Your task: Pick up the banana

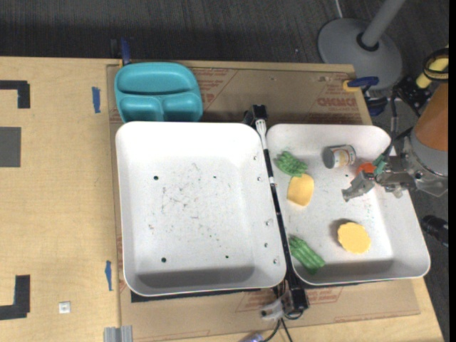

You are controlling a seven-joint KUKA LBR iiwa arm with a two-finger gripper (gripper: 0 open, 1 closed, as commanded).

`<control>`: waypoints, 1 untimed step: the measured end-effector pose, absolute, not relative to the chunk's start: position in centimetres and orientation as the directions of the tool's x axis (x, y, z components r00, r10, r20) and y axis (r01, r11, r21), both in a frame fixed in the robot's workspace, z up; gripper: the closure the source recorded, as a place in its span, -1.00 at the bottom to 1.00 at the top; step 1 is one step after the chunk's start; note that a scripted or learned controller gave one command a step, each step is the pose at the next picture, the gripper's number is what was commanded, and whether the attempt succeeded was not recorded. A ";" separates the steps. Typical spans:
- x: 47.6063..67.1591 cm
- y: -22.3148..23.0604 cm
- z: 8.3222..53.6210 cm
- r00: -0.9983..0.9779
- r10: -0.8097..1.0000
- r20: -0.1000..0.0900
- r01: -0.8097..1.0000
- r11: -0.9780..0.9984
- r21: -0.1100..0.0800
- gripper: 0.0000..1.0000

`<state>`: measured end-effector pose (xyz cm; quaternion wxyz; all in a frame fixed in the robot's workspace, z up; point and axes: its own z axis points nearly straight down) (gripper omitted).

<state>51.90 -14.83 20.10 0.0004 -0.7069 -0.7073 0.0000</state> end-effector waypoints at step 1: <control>47.9 -7.7 18.5 0.232 0.973 0.001 0.973 -0.232 -0.004 -1.00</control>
